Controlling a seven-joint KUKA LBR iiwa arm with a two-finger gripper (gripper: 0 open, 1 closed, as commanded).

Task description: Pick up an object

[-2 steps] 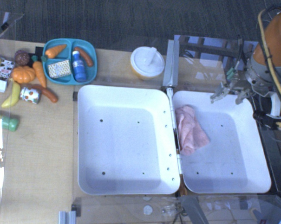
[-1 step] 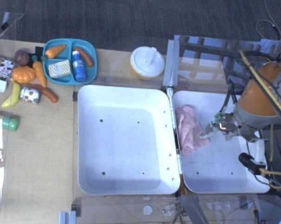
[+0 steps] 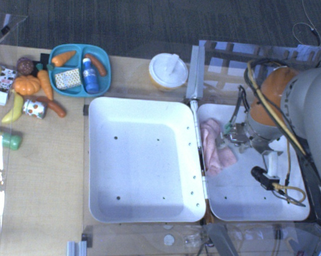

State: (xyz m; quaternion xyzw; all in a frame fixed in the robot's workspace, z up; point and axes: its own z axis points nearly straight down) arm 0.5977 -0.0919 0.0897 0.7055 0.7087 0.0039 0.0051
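A crumpled pink cloth [image 3: 215, 145] lies against the left wall of the right bin [image 3: 252, 206]. My gripper [image 3: 230, 137] is low inside that bin, at the cloth's right edge, with the grey arm and its orange band rising behind it to the right. Cables and the wrist body hide the fingertips.
The left bin [image 3: 143, 161] lies beside the right one. On the bench at far left are a teal divided plate [image 3: 79, 69] with toy food, a banana [image 3: 13, 109], a carrot [image 3: 44, 83] and a small can [image 3: 34, 108]. A yellow lidded bowl [image 3: 168, 71] stands behind the bins.
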